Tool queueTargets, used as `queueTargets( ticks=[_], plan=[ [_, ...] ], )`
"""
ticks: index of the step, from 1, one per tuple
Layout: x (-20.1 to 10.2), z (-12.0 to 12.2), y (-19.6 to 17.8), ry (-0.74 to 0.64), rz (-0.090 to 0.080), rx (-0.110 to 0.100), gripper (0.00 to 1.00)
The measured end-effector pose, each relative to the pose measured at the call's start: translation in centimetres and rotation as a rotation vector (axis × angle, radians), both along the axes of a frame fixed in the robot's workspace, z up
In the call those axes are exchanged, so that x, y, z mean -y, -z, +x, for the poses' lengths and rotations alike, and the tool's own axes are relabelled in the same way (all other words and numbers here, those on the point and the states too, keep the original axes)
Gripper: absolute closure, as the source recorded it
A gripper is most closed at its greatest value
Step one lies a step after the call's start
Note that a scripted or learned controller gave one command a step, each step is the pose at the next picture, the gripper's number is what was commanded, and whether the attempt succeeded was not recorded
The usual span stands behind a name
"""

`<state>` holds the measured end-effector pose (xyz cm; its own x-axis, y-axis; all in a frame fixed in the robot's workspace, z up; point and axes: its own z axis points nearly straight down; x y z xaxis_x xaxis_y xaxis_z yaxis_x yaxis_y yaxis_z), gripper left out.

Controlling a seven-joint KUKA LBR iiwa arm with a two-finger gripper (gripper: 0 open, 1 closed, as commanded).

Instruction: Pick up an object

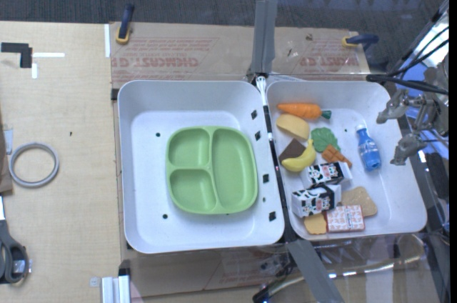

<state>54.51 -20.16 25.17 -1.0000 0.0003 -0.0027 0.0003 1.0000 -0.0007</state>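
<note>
- pincer [397,130] is hanging at the right bin's [389,223] right edge, fingers looking spread, gripping nothing
- blue bottle [368,149] is lying just left of it, apart from the toy food pile
- probably light, stiff, slick plastic, so I'd be pinching across its middle

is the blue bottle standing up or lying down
Lying down: the blue bottle rests on its side on the right bin floor, white cap toward the far rim.
</note>
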Motion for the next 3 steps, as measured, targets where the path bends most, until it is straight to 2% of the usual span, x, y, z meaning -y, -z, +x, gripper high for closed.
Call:
queueTargets(
  ticks=[1,2,3],
  plan=[
    [2.0,0.2,9.6,-0.055,0.0,-0.001,0.0],
    [2.0,-2.3,15.9,0.161,0.0,0.0,0.0],
    [-1.0,3.8,15.8,0.648,0.002,0.003,0.0]
  ],
)
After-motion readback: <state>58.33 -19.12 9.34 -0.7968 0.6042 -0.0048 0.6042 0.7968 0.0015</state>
